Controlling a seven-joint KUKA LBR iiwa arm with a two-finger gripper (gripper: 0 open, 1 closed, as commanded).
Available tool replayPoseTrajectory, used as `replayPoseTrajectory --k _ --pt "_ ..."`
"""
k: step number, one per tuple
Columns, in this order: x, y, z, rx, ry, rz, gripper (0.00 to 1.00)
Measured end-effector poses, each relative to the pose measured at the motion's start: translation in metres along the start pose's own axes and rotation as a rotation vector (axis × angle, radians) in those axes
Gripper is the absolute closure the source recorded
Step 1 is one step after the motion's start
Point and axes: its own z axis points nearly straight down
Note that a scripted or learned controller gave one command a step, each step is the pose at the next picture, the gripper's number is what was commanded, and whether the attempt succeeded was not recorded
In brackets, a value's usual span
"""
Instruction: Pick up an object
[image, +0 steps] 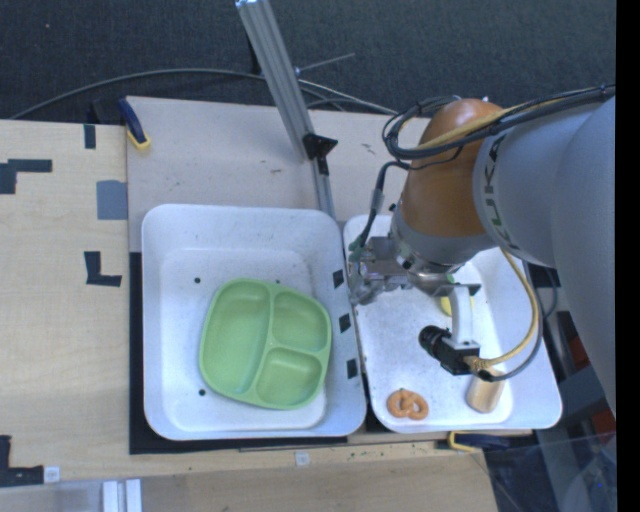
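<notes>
The gripper (368, 280) is hanging low over the right bin (398, 345), close to its left wall and towards the far edge; whether it is open or closed cannot be told. Candidate objects are lying by the bin's near edge: a pretzel-shaped piece (407, 404) and, towards the near right corner, a tan cylinder (483, 393). Select one, centre above it, then descend vertically. A green divided plate (265, 343) is occupying the left bin (152, 300).

Small brown pretzel (407, 404) — lying flat, right bin's near edge; tan cylinder (483, 393) just beside it.
</notes>
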Motion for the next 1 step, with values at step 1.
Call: replayPoseTrajectory --k 1 --pt "0.0517 -0.0075 -0.0137 -0.003 0.001 -0.002 1.0"
